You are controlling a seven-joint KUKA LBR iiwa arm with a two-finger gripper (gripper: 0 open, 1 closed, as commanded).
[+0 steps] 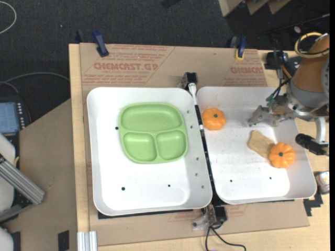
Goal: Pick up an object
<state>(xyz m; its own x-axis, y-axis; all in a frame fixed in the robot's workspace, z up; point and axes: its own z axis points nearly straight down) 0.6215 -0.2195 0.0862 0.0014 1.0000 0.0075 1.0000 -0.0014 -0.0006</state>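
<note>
The right bin (246, 190) holds two small orange pumpkins: one (213, 118) near its left wall, another (281, 155) toward the right. A tan wedge-shaped piece (259, 142) lies against the right pumpkin's left side. My gripper (269, 119) hangs over the upper right part of this bin, just above the tan piece. Its grey fingers are spread open and nothing sits between them. The grey wrist with its orange band (310, 72) rises behind it at the right edge.
The left bin (104, 182) carries a green divided plate (153, 132) with three compartments. A black hinge strip (201, 140) runs between the bins. Blue clamps (99, 42) grip the bench's back edge, and cables hang beside the arm.
</note>
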